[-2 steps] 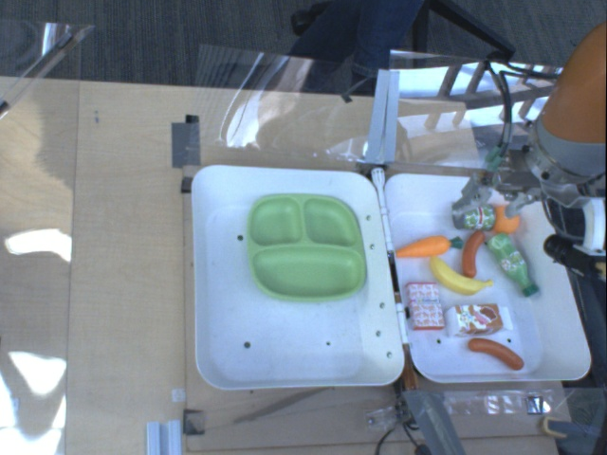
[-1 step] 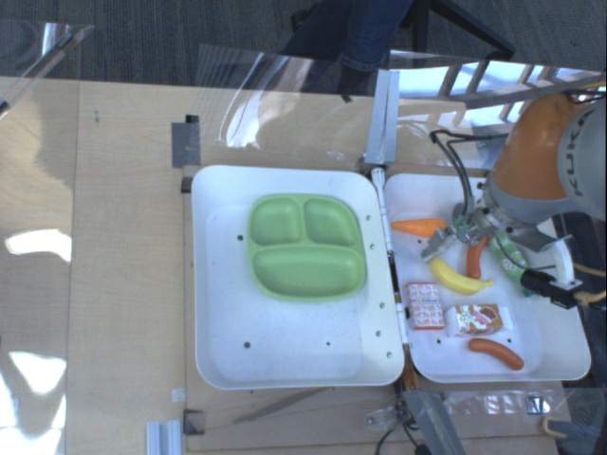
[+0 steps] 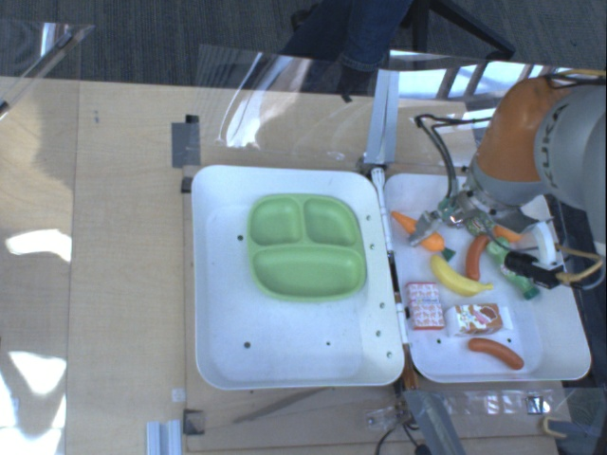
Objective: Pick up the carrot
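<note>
**Carrot grasp: hand over right bin**

Left bin (image 3: 218, 349) holds a green divided plate (image 3: 306, 245). Carrot (image 3: 406, 223) lies at far-left of right bin (image 3: 560, 368), near the dividing wall; looks light, stiff, smooth toy plastic, so best gripped mid-body across its width. Hand (image 3: 438, 220) just right of it, jaws apparently open, holding nothing. Banana (image 3: 457, 276) nearby; little room leftward.

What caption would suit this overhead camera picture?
Robot gripper reaching over a carrot among toy foods in the right bin; green plate in the left.
</note>
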You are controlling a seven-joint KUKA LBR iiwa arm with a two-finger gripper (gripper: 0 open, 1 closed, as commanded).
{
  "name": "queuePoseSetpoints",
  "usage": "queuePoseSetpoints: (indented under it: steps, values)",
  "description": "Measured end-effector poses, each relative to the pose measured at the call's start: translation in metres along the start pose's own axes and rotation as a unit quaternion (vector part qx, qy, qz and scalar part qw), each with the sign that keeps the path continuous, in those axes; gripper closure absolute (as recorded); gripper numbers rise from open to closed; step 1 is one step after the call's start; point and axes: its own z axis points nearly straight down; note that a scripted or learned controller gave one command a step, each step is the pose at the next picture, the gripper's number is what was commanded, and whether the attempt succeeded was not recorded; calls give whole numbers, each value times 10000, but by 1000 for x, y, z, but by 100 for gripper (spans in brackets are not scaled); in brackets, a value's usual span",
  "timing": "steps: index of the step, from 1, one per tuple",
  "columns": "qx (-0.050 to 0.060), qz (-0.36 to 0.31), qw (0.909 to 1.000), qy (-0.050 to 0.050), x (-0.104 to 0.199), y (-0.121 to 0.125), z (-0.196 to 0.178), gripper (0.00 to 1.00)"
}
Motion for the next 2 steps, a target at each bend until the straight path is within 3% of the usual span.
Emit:
queuePoseSetpoints:
  steps: [1, 2]
  values:
    - [-51, -12, 10000, -25, -1, 4, -14, 100]
    - [-15, 272, 9996, -2, 77, 40, -155, 100]
